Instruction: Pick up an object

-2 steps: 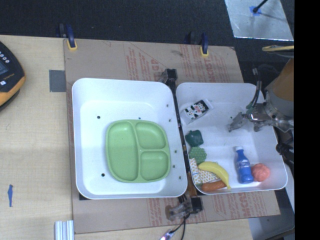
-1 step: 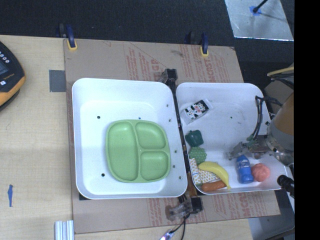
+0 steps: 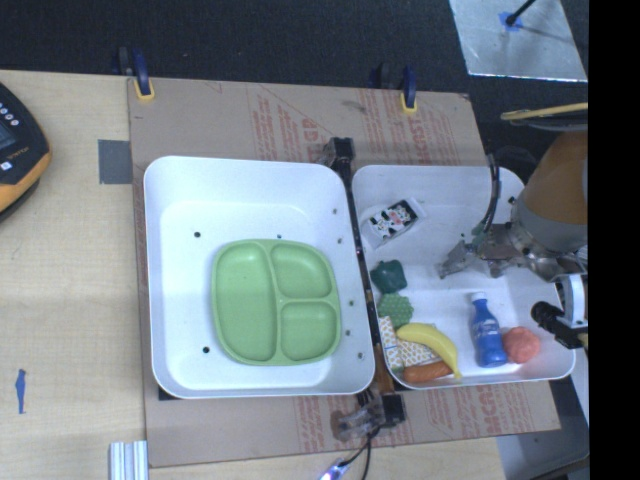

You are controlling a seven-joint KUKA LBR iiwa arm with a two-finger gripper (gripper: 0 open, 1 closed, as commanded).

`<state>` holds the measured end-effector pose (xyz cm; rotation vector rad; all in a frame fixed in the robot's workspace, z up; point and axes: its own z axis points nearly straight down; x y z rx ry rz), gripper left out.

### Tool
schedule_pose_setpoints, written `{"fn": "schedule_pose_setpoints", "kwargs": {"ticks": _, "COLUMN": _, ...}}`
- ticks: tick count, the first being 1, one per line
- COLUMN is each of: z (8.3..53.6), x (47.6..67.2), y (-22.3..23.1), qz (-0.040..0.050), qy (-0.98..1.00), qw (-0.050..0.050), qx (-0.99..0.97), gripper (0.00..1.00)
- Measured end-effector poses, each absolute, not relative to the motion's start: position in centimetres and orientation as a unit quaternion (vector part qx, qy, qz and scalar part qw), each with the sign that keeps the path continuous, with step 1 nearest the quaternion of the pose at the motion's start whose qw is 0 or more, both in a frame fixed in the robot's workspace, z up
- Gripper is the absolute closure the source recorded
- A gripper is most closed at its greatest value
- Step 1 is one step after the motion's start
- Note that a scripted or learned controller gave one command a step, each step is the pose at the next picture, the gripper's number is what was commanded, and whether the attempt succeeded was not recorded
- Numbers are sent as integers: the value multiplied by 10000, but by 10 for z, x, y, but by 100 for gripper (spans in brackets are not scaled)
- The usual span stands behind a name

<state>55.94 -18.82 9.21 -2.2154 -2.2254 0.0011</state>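
Hovering at three o'clock, our pincer (image 3: 470,258) holds nothing; how far open, we cannot tell. Descending toward the blue bottle (image 3: 487,333) at five o'clock, we risk toppling it.

Surface (image 3: 70,298): we see light wood grain, with a brown cardboard sheet (image 3: 270,118) laid over its middle.
Clamps: we count two blue-handled clamps (image 3: 141,76) pinning the sheet's far edge.
Bins: we see the left bin (image 3: 170,268) and right bin (image 3: 440,183) side by side on the cardboard, touching.
Far left: we note a yellow-and-black device (image 3: 15,158) at the edge, a grey tape patch (image 3: 114,161) near it.
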Motion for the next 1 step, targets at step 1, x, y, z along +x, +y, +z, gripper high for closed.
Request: {"fn": "schedule_pose_setpoints", "kwargs": {"ticks": 1, "z": 132, "x": 500, "y": -197, "qz": 9, "qy": -7083, "qw": 14, "qx": -7059, "gripper": 0}}
